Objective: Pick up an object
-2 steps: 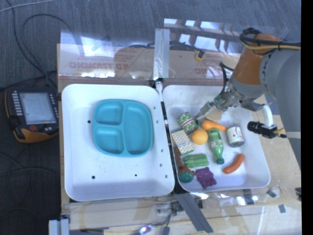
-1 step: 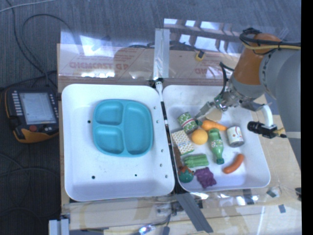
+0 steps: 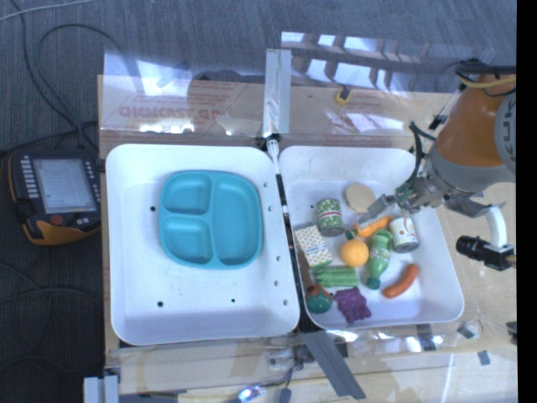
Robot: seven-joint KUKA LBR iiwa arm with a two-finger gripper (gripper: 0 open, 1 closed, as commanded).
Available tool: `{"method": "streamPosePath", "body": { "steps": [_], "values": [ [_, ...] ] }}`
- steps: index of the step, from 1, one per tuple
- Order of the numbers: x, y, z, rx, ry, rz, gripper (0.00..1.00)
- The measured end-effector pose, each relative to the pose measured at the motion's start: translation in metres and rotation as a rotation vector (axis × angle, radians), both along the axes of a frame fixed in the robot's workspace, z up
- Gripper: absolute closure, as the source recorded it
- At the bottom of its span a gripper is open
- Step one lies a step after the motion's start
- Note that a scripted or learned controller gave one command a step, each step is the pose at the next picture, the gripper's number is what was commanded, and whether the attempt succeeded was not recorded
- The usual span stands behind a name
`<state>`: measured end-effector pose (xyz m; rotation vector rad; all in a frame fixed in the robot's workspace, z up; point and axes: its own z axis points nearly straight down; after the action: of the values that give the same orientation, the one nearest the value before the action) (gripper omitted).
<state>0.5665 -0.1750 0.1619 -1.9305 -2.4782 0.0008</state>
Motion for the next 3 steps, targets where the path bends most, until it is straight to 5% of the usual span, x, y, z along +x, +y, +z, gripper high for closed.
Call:
{"method": "streamPosePath", "body": {
  "steps": [1, 2, 3],
  "values": [
    [-0.004, -0.008, -0.05, 0.001, -0.003, 0.07, 0.0],
    [0.061, -0.045, -0.04, 0.0, -0.002, 0.067, 0.0],
    [0.061, -0.045, -0.04, 0.0, -0.001, 0.067, 0.0]
  ]
}}
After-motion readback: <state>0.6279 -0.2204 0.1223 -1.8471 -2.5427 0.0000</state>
